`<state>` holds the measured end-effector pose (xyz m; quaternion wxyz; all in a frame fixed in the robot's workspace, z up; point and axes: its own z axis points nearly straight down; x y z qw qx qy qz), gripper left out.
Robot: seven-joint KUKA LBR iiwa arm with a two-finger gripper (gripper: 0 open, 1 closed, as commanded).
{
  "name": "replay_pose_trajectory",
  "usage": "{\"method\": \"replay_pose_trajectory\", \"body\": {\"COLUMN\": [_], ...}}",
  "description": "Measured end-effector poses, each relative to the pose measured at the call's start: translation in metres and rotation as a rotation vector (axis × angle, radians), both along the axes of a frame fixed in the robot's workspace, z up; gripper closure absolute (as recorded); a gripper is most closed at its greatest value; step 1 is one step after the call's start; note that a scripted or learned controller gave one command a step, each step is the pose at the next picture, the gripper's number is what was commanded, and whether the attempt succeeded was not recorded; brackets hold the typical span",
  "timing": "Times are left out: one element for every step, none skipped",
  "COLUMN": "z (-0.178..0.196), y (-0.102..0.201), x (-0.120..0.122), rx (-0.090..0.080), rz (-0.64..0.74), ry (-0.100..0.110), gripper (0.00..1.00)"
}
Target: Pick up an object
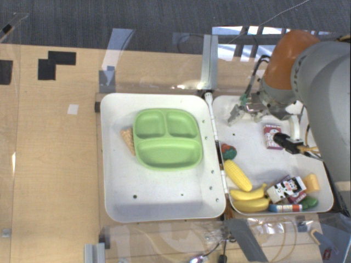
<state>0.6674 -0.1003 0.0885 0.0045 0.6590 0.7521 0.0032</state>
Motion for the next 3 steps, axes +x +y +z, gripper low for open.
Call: {"method": "replay_pose_trajectory", "body": {"z": [0.003,0.1,0.103], "y": [-0.048,0.028,-0.036], "x": [-0.094,0.004,-0.08], "rx": [-0.004,0.0,-0.002], "rz": [0.196,0.132,0.213], "ry": [-0.002,0.001,0.004], "gripper": [0.0,0.0,0.0]}}
